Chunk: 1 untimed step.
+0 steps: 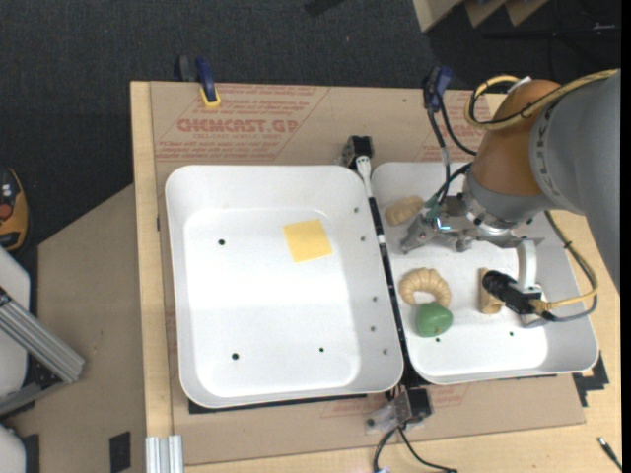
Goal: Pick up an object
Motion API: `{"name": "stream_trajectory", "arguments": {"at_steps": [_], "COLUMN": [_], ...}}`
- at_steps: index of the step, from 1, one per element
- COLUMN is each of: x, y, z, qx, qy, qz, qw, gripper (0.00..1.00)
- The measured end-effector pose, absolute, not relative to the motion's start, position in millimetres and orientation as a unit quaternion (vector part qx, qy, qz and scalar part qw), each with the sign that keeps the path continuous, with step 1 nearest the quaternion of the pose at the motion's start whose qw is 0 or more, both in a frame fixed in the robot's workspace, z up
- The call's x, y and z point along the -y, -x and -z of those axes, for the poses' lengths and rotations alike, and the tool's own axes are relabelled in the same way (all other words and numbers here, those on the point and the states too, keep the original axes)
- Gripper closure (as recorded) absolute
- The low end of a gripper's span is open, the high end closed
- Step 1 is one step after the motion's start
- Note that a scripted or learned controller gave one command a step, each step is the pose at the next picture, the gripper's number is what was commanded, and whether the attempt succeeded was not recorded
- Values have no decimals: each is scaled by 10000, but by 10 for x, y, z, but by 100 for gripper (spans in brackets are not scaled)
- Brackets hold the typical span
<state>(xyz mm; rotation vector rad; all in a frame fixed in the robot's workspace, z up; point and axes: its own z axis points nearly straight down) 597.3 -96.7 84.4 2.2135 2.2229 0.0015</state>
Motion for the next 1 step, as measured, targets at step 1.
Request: {"name": "stream_trajectory", "arguments": {"at_steps": [1], "x": [1000], "y": [-6626], "z": [-857], "qx": [-7082], "qy": [-7060], "qz": [-19], "qw": [31], "gripper": [0]}}
